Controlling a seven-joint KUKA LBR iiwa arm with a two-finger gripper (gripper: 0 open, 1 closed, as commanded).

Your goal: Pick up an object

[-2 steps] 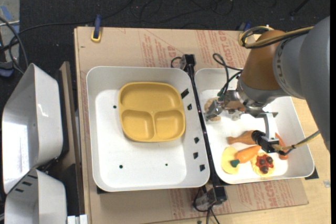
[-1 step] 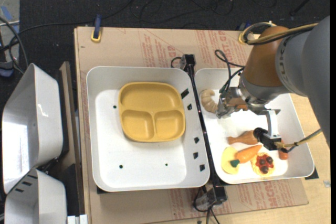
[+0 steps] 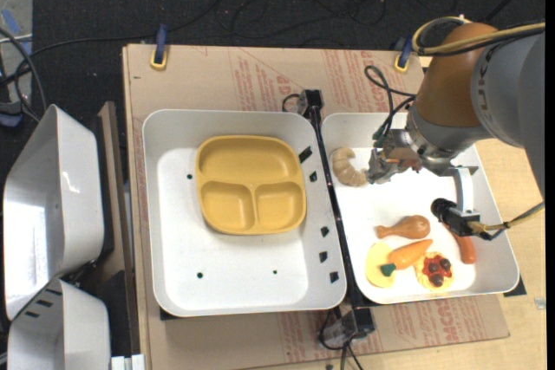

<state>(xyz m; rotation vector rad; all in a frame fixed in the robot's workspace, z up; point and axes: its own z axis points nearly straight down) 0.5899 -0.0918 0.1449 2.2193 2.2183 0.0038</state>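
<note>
The gripper (image 3: 381, 170) is seen lowered into the right bin (image 3: 494, 186), just beside a pale croissant (image 3: 349, 166) at the bin's upper-left corner. Nothing is seen gripped. A yellow divided plate (image 3: 251, 184) is seen in the left bin (image 3: 169, 212).

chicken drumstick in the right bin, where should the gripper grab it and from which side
Probably across the thin bone end of the chicken drumstick, coming straight down. It lies flat, long axis left-right, narrow end toward the left. The carrot sits just below, so closing across the narrow part leaves the fingers more room.
</note>
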